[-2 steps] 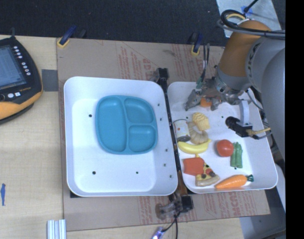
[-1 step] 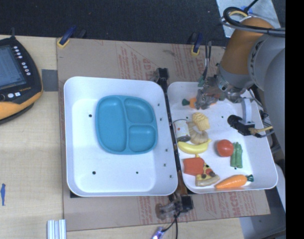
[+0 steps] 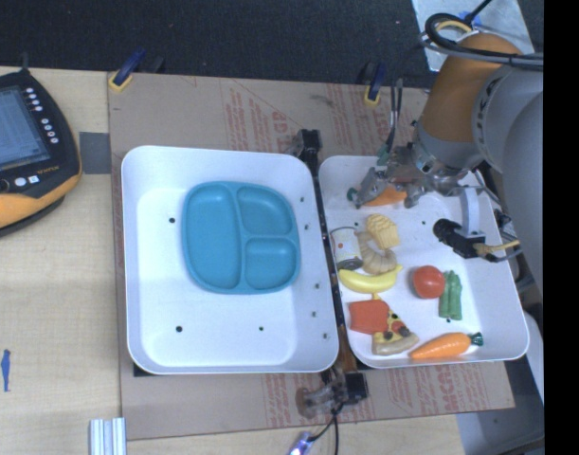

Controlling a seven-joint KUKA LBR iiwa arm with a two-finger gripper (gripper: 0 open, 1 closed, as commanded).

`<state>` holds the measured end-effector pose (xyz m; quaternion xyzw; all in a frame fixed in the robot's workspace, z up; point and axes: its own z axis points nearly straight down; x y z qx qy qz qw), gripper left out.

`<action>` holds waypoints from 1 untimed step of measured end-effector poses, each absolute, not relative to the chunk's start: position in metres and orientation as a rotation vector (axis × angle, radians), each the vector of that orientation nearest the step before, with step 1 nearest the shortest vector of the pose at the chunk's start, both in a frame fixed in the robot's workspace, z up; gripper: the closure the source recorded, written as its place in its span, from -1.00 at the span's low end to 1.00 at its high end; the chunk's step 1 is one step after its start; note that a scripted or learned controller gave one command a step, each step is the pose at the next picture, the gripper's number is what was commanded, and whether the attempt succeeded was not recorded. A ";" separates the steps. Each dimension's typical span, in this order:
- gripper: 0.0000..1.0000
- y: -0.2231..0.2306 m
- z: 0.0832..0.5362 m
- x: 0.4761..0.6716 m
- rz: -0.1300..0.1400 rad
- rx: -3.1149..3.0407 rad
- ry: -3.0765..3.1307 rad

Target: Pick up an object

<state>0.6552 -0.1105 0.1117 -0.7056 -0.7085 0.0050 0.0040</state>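
My gripper [image 3: 388,191] is low over the far end of the right bin [image 3: 502,297], its fingers spread apart. A small orange piece [image 3: 388,198] lies on the bin floor between the fingers, which stand on either side of it without closing on it. Nearer the front of the bin lie a corn cob [image 3: 382,229], a beige lump [image 3: 372,252], a banana [image 3: 368,280], a red tomato [image 3: 427,282], a green vegetable [image 3: 451,295], a red block [image 3: 369,316], a pizza slice [image 3: 395,338] and a carrot [image 3: 443,347].
The left bin [image 3: 156,320] holds a blue divided plate [image 3: 240,236]. A teach pendant [image 3: 19,154] lies on the bench at far left. Clamps [image 3: 309,143] hold the bins where they meet.
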 end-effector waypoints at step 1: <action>1.00 -0.111 0.122 0.655 0.016 -2.212 -2.221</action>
